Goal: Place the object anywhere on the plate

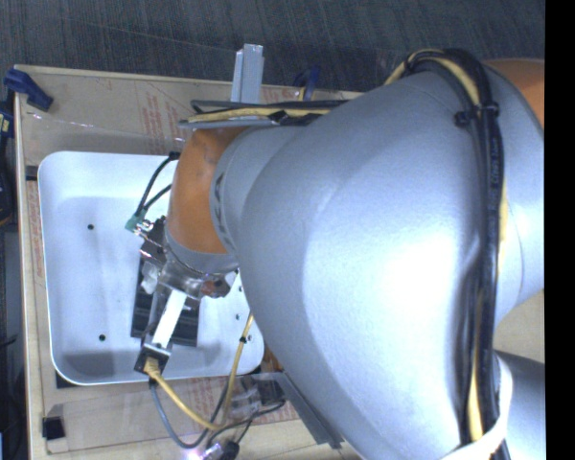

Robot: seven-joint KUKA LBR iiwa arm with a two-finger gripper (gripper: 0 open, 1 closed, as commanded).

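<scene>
The grey arm (383,257) wears an orange band (194,195)

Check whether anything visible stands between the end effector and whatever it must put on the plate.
Nothing visible does. The end effector hangs over the white bin, whose floor shows only small dark specks around it. The grey arm covers the rest of the bench, so that part cannot be judged.
</scene>
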